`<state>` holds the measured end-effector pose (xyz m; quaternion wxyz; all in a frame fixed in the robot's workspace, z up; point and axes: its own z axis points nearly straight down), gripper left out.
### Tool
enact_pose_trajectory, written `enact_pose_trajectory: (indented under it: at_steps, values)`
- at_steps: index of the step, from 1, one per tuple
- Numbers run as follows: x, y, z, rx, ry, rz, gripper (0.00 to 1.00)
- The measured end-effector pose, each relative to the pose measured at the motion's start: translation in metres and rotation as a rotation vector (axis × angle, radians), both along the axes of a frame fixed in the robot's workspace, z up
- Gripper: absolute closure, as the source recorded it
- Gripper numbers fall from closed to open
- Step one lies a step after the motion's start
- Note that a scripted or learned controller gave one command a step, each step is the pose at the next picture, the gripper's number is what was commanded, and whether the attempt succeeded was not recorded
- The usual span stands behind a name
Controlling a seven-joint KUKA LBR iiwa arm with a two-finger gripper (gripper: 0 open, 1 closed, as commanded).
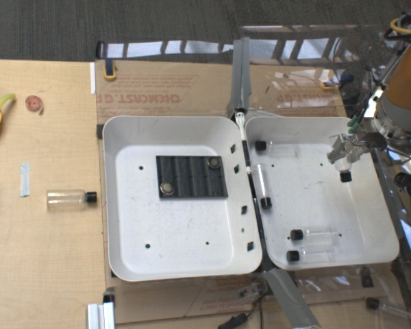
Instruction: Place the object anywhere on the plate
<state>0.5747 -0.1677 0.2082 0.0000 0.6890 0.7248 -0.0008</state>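
In the right bin [370, 252], toward two o'clock of its floor, tool [344, 157] poised with a small dark-capped piece [345, 177] just beneath, perhaps a vial, grip state impossible to tell; other clear vials [315, 236] lying near six o'clock. Off at nine o'clock from the tool, in the left bin [123, 238], dark ribbed plate [192, 184] bearing two small round things [167, 188]. Likely trouble: a smooth round vial slipping from a weak hold during the crossing, catching the rims between the bins, or rolling off the plate.

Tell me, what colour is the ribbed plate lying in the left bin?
The ribbed plate is black, as the camera view shows, against the white left bin.
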Motion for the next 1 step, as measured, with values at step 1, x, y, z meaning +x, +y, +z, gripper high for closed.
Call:
enact_pose_trajectory:
  at_steps: [1]
  values:
    - [0.0845,-0.0546,0.072,-0.001,-0.001,0.012,1.0]
